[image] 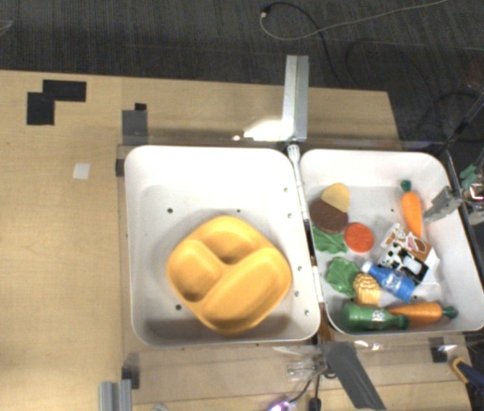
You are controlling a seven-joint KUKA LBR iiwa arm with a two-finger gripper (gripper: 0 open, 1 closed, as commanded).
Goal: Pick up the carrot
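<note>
An orange carrot (411, 213) with a small green top lies in the right bin (460, 264), near its back right side, pointing toward the front. A second, longer carrot (418, 312) lies crosswise along the front wall of that bin, touching a green bottle (369, 317). Nothing covers either carrot.
The right bin also holds a brown-and-tan mushroom (331, 209), a red disc (360, 237), green leafy pieces (339, 274), a corn cob (366, 288), a blue can (391, 281) and a black-and-white carton (408, 254). A yellow divided plate (229, 272) sits in the left bin (152, 195). Metal fittings (473, 195) stand at the right rim.
</note>
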